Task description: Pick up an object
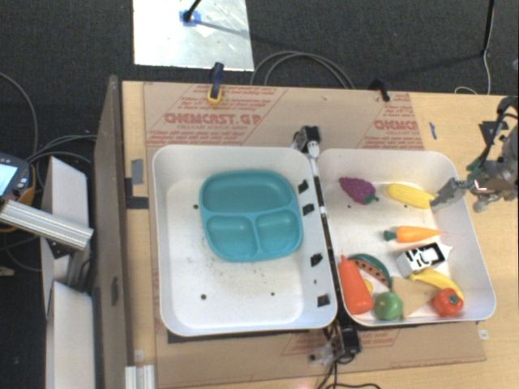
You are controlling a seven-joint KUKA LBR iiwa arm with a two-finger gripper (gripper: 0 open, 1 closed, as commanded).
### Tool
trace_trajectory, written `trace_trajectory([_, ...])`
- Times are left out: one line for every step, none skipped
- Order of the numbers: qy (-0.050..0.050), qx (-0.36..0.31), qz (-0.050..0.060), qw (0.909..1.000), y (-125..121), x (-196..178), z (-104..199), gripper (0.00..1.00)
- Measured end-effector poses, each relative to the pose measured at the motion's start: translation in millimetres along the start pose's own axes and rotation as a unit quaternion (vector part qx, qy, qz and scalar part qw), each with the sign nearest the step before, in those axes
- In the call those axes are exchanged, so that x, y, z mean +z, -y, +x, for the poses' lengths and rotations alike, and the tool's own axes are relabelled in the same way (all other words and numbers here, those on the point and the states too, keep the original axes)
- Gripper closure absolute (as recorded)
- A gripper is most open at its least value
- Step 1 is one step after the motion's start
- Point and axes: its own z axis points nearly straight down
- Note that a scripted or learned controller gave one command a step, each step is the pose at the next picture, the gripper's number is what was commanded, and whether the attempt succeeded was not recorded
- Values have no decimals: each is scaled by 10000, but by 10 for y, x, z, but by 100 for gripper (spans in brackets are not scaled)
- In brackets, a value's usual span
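Now | hand (448, 191): grip state unclear, at right bin's (474, 217) rim | yellow banana (409, 194): curved, just beside

The bench (130, 217) is carrying a brown sheet of cardboard (276, 112) with red printed letters, and this sheet is covering most of its top. Two shallow white bins are sitting side by side directly on the cardboard, the left bin (182, 298) touching the right bin (474, 250) along the middle edge. A yellow clamp (216, 83) is gripping the far edge of the cardboard.
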Motion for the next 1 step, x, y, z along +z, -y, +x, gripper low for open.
trace_trajectory([-27,-51,21,10000,-421,798,907,0])
